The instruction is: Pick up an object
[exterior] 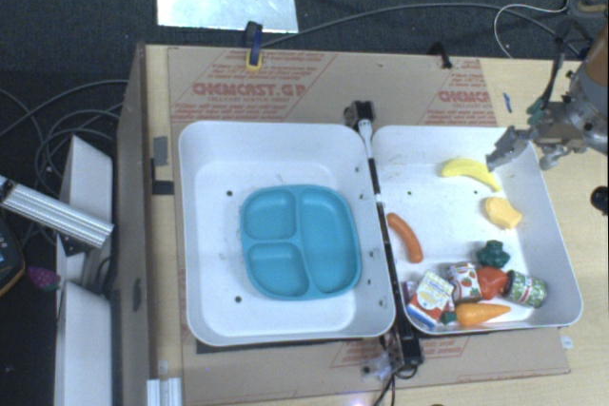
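Observation:
The right bin (561,252) holds a yellow banana (469,170), a yellow chunk (501,211), an orange-red sausage (404,236), a dark green piece (493,253), a small can (464,279), a bottle (519,288), a carrot (481,312) and a printed packet (430,295). My gripper (524,155) hangs over the bin's far right side, just right of the banana and above the yellow chunk. Its fingers are spread open with nothing between them.
A blue divided plate (300,238) lies in the left bin (209,166). A black clamp (362,114) sits at the far end of the wall between the bins. Cables run across the bench behind the bins.

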Robot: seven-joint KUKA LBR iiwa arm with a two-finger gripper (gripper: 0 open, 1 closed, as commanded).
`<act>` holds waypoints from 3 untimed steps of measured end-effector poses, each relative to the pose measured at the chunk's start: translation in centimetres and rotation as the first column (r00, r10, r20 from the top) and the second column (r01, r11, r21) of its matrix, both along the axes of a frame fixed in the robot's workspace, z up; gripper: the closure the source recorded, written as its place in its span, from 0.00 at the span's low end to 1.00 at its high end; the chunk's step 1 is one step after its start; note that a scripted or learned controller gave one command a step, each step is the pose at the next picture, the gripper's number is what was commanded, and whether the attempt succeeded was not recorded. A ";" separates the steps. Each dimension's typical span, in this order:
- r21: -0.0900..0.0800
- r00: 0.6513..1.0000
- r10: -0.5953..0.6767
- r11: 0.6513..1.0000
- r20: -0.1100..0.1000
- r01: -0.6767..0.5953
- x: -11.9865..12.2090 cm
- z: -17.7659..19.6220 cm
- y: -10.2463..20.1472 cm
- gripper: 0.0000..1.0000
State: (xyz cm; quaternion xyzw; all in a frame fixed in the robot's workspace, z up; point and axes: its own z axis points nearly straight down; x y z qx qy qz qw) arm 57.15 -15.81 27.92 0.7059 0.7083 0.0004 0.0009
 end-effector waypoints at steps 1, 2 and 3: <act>0.001 1.000 0.001 1.000 -0.003 -0.001 9.7 -11.1 1.2 0.00; -0.006 1.000 0.001 1.000 0.013 -0.001 8.5 -18.0 -2.4 0.00; -0.006 1.000 0.004 1.000 0.014 -0.004 8.6 -16.7 -2.4 1.00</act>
